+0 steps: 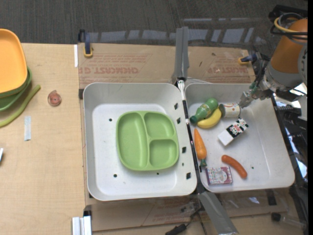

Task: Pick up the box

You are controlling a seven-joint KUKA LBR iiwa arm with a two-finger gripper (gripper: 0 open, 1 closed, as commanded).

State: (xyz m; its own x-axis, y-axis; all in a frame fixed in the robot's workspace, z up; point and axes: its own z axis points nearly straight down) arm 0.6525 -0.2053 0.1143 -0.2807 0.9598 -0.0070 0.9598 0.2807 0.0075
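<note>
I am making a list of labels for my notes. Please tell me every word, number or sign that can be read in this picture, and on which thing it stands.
"CHEMCAST GP" in red, printed upside down, repeated on the cardboard sheet behind the bins; the last letters are uncertain.
Pink box: has print, too small to read.
Black-and-white carton: a pattern, with no readable words.

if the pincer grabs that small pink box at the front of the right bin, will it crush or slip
The small pink cardboard-looking box lies flat on the right white bin, so it probably won't roll or tip. It looks light and thin-walled; a hard squeeze might dent it. Lying low, its edges may be awkward to catch.
</note>
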